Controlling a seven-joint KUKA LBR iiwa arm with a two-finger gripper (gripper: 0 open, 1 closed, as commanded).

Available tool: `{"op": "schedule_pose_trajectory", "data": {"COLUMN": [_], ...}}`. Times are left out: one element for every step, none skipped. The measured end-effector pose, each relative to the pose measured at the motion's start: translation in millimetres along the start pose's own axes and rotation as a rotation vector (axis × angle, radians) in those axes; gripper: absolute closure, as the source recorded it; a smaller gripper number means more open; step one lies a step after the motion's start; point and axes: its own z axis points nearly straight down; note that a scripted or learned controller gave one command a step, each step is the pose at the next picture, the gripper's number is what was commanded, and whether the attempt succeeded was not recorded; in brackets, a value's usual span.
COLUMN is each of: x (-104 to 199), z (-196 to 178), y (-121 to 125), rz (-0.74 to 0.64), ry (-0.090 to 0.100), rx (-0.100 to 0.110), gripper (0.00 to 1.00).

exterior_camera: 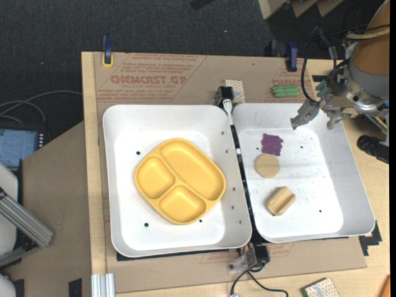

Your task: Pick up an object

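Three small objects lie in the right bin (328, 197): a purple piece (271, 143), a round tan disc (267, 166) just below it, and a tan cylinder (279, 200) nearer the front. My gripper (319, 116) hangs over the bin's far right corner, open, its two grey fingers spread apart with nothing between them. It is well to the right of and behind the purple piece.
The left bin (124, 166) holds a yellow divided plate (179, 179). A green object (286, 91) lies on the cardboard behind the right bin. Blue clamps (107, 58) grip the board's far edge. Cables run by the arm at the right.
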Motion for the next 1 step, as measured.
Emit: {"op": "schedule_pose_trajectory", "data": {"x": [11.0], "z": [84.8], "y": [3.2], "rz": [-0.002], "ry": [0.002], "rx": [0.008], "gripper": [0.00]}}
